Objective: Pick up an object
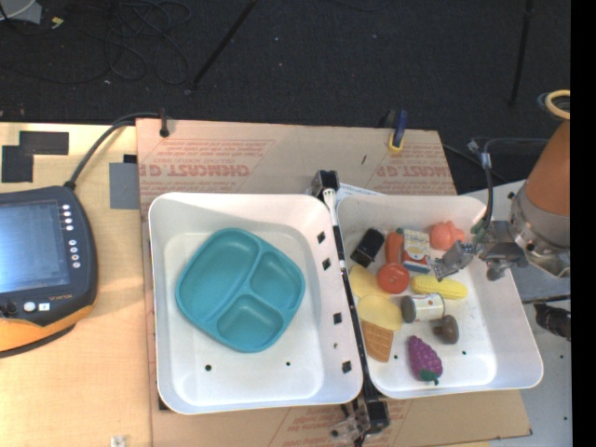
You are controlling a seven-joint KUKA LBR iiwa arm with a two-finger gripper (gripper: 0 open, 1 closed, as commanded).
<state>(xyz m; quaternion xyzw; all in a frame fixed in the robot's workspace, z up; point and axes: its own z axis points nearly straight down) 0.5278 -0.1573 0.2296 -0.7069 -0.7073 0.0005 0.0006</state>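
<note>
I saw the gripper [453,261] hanging low over the right bin [507,366], just above the yellow corn [440,288] and beside the pink toy [446,234]; whether it gripped anything I could not tell. The red tomato [393,277], purple grapes [425,358] and ice-cream cone [378,327] lay nearby. The left bin [191,380] held a teal divided plate [241,289].

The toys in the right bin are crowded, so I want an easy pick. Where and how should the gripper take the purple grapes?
Grip the grapes across their narrow middle, coming straight down. They lie flat and elongated in the right bin, apart from other toys, with bare floor either side for the fingers.
</note>
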